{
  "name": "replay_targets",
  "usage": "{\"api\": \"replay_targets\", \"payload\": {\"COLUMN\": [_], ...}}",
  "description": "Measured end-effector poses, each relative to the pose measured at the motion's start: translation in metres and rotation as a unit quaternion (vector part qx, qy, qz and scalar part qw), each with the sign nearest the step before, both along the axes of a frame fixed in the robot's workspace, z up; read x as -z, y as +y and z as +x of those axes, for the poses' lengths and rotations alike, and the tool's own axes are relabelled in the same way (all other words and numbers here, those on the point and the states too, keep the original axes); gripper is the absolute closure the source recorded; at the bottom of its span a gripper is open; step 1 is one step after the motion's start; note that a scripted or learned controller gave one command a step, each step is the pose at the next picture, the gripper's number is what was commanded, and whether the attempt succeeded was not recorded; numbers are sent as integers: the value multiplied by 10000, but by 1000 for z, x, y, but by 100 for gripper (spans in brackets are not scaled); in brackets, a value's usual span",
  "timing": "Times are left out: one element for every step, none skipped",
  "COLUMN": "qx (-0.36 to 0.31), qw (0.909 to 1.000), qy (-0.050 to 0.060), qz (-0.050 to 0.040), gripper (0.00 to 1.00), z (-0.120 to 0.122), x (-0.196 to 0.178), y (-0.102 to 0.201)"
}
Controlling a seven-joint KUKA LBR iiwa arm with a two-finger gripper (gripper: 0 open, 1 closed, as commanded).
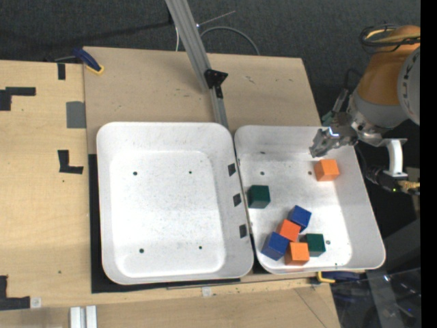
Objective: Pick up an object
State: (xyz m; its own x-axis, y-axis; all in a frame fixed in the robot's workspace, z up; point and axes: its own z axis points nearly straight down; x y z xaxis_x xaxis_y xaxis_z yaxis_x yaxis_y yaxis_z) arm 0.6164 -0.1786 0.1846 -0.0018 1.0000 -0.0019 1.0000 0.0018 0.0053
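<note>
In the right bin [273, 145] lie several small cubes. An orange cube [326, 169] sits alone near the bin's upper right. A dark green cube [259, 196] lies at the left of that bin. A cluster near the front holds blue cubes [299, 217] [275, 245], orange cubes [289, 229] [298, 253] and a dark green cube [315, 244]. My gripper [322, 146] hangs just above and slightly left of the lone orange cube, with nothing seen held.
The left bin [116, 142] stands beside the right one. A grey metal pole [194, 43] slants down from the top to the gap between the bins. The arm's orange band [382, 74] is at the right edge.
</note>
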Motion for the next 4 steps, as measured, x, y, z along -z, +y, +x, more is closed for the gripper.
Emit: {"api": "replay_targets", "payload": {"qx": [0, -16, -18, -22], "qw": [10000, 10000, 10000, 10000], "qy": [0, 32, 40, 40], "qz": [0, 15, 16, 19], "gripper": [100, 100, 100, 100], "z": [1, 2, -3, -20], "x": [-53, -50, -40, -41], "y": [0, 45, 94, 147]}}
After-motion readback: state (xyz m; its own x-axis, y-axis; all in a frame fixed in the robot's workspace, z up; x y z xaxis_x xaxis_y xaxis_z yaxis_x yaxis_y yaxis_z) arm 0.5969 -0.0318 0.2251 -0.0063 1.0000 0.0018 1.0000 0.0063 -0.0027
